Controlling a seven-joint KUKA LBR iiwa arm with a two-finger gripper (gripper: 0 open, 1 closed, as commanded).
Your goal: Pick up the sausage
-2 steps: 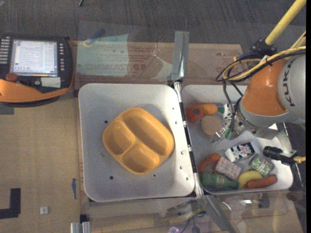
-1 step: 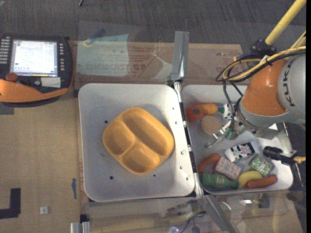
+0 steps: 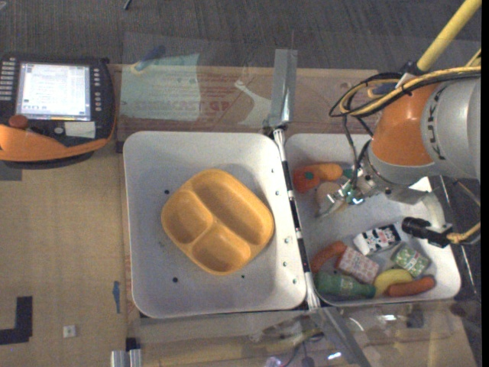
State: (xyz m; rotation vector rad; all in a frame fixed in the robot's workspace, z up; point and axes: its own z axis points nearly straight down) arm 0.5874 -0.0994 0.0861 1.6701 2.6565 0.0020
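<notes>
The sausage (image 3: 328, 255), reddish-brown and short, lies slanted at the left side of the right bin (image 3: 452, 277), near the divider. My gripper (image 3: 328, 203) hangs in the upper left part of that bin, above and a little behind the sausage and apart from it. Its fingers look open, with nothing clearly held. A pale round item (image 3: 330, 189) lies just under the fingers.
Around the sausage lie a pink box (image 3: 358, 265), a green bottle (image 3: 342, 285), a banana (image 3: 391, 280), a red-orange item (image 3: 416, 286), a white carton (image 3: 378, 238) and a carrot (image 3: 319, 174). The left bin (image 3: 149, 235) holds a yellow divided plate (image 3: 218, 220).
</notes>
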